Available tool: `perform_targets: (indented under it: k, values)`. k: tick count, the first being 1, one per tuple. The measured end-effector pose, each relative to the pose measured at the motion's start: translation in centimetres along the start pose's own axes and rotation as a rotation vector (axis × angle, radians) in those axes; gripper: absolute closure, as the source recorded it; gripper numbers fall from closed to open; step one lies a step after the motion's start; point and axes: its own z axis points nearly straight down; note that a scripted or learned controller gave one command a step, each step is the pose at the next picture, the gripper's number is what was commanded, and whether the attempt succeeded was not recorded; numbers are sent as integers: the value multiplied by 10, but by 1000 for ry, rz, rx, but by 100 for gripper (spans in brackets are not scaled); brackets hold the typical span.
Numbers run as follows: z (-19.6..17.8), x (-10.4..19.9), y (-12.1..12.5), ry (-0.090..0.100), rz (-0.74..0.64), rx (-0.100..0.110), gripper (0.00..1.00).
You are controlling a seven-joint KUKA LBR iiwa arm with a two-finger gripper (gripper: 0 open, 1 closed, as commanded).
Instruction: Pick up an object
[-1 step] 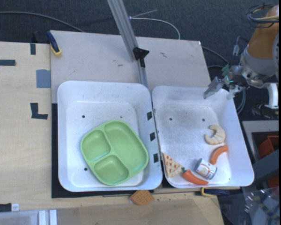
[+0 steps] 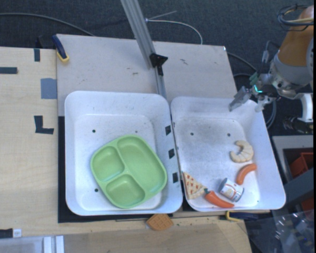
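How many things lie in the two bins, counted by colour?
Green: 1, the plate
Orange: 2, the sausage and the carrot
Tan: 2, the croissant and the waffle slice
White and silver: 1, the can
Total: 6

Dark carpet floor (image 2: 210, 4) surrounds a pale wooden bench (image 2: 21, 157).
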Motion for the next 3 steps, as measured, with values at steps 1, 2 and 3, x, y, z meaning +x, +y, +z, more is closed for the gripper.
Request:
perform_targets:
  k: [1,2,3]
  values:
    - [63,-2,3,2,1,6,0]
    - [118,-1,2,1,0,6,0]
    - [104,0,4,-1,-2,0,100]
